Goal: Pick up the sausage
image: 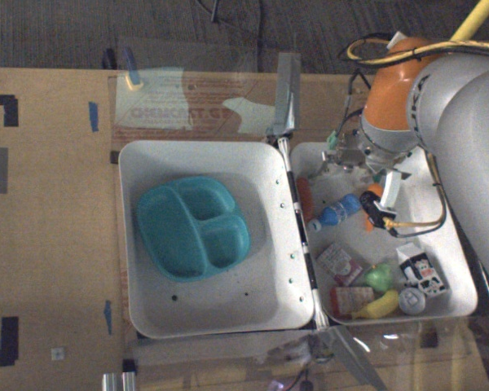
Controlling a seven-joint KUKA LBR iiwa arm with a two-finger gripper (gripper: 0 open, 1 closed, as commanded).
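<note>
The sausage is a reddish-brown stick lying lengthwise against the left wall of the right bin. The gripper hangs below the arm's orange band over the back of that bin. It is to the right of the sausage and slightly behind it, and apart from it. Nothing shows between the gripper and the sausage.
A blue bottle lies just right of the sausage, beside a small orange item. Packets, a green fruit, a banana, a can and a black-and-white box crowd the front. A teal divided plate sits in the left bin.
</note>
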